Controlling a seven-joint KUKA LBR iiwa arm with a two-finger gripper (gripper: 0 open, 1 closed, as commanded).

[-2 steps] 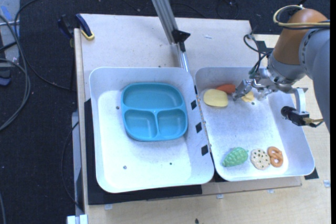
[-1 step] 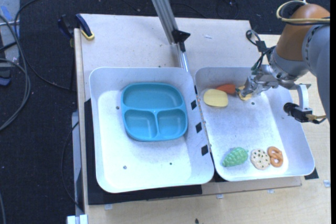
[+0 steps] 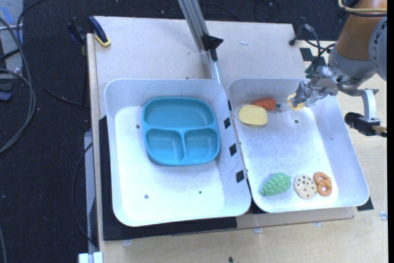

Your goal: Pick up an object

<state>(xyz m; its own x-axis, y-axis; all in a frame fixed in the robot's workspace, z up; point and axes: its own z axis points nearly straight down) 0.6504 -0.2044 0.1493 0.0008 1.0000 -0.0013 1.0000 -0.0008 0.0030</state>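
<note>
At twelve o'clock of right bin (image 3: 345, 132): yellow toy (image 3: 253, 115), likely light, smooth, rounded; grip across its narrow width; hand (image 3: 300, 100) state indiscernible.

One fixed camera looks down aslant on both bins (image 3: 123, 132).
</note>
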